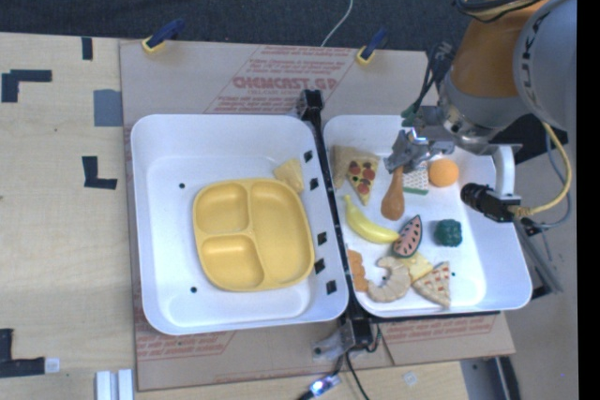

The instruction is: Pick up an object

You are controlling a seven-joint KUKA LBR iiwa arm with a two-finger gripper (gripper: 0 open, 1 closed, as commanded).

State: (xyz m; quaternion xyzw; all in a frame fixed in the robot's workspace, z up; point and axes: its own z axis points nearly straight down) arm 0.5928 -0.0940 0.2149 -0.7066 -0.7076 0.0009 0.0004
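The drumstick (394,193) is the object I judge myself to be after: a brown toy piece lying in the right bin (511,258), its thick end low and its thin end pointing up toward my claw (405,155). My claw hangs right over that thin end, tilted down into the bin, which is why I take the drumstick for the target and not its neighbours. Whether I hold it I cannot tell; the tips are too dark and crowded to read, and I cannot see how wide they stand.

Just left of the drumstick lies a pizza slice (359,171), and just below that the banana (370,226), curving toward the drumstick's thick end. Right of the drumstick sits an orange (443,172), close enough that a wide reach could nudge it. Below the drumstick lie a watermelon wedge (408,237) and, farther right, a small green piece (448,232). Lower still are a pale biscuit-like piece (389,280) and another slice (434,282).

The toys crowd this bin, so I would come down steeply to touch one thing alone. Well left of the drumstick, across the divider, the left bin (159,201) holds a yellow divided plate (251,232). Both bins rest on cardboard (272,84) on the tabletop (56,201).
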